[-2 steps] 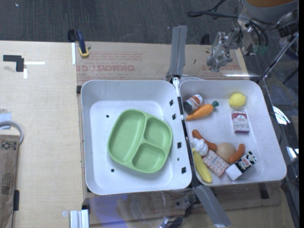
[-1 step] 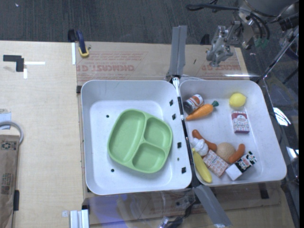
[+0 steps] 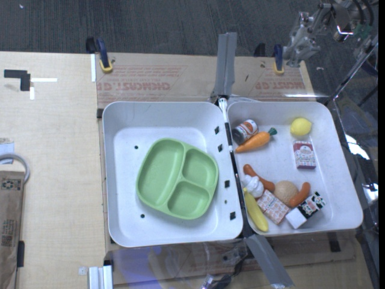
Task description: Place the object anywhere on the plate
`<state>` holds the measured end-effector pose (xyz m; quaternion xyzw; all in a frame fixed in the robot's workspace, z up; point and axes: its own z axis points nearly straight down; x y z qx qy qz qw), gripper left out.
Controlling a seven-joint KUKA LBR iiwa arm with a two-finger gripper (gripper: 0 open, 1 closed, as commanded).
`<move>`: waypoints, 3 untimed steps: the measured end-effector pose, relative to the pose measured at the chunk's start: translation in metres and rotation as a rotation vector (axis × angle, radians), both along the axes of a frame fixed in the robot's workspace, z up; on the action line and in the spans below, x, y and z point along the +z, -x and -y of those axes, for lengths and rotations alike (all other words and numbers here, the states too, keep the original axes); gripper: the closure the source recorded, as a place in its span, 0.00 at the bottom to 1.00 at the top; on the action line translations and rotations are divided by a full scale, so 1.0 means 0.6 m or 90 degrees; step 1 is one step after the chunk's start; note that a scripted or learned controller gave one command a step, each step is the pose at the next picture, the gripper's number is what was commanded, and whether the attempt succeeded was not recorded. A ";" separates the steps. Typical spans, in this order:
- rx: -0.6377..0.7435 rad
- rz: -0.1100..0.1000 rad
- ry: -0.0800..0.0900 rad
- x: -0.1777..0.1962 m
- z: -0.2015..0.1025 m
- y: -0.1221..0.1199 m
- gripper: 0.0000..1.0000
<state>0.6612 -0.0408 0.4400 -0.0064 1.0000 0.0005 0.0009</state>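
Two shallow white bins sit side by side on a wooden bench. The left bin holds a green plate with three compartments, nothing on it. The right bin holds toy food: a carrot, a lemon, a small red carton, a banana and other pieces clustered near its front. The gripper hangs above the bench's far edge, well apart from both bins, carrying nothing; its finger spread cannot be told.

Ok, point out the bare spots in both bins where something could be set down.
Left bin: a bare white margin all around the green plate, widest along the far wall; the plate's three compartments hold nothing. Right bin: open floor between the carrot, the red carton and the bun. Its near-left corner, around the banana, is crowded.
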 end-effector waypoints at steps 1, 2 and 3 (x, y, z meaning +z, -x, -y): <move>0.001 -0.002 0.000 -0.155 -0.107 0.001 1.00; 0.210 -0.002 0.000 -0.312 -0.219 0.019 1.00; 0.165 -0.003 0.000 -0.395 -0.149 0.175 1.00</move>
